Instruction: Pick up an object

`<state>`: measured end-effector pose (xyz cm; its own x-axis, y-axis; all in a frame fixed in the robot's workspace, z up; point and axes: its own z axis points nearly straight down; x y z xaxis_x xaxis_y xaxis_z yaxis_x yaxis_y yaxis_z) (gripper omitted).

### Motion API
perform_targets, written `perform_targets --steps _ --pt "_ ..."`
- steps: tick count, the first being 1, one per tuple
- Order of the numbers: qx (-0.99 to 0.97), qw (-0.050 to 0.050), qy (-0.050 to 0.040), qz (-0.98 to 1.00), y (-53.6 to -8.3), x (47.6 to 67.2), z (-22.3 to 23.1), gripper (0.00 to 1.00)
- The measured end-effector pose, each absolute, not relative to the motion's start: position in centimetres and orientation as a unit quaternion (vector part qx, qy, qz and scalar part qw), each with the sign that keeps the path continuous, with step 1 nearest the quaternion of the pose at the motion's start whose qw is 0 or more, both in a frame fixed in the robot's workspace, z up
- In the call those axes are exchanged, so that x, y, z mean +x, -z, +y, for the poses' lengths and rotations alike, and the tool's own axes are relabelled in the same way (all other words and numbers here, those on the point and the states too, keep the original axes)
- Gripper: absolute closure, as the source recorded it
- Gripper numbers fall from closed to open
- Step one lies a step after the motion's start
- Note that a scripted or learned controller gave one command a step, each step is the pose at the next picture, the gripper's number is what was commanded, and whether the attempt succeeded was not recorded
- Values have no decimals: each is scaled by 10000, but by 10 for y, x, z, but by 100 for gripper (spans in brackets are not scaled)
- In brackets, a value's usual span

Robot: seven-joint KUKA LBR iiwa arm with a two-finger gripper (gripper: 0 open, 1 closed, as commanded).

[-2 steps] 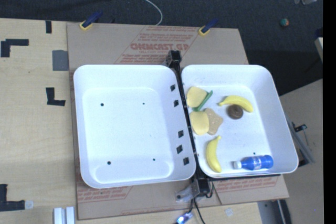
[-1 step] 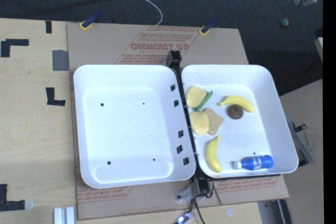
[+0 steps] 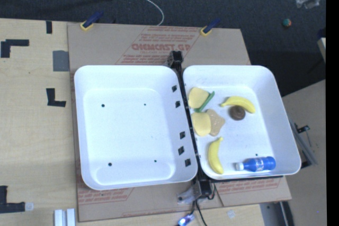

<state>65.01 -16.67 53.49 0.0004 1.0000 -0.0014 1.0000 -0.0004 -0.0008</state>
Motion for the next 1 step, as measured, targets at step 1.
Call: perform_targets --steps 1 --pt "7074 3 8 7068 -535 643 -171 100"
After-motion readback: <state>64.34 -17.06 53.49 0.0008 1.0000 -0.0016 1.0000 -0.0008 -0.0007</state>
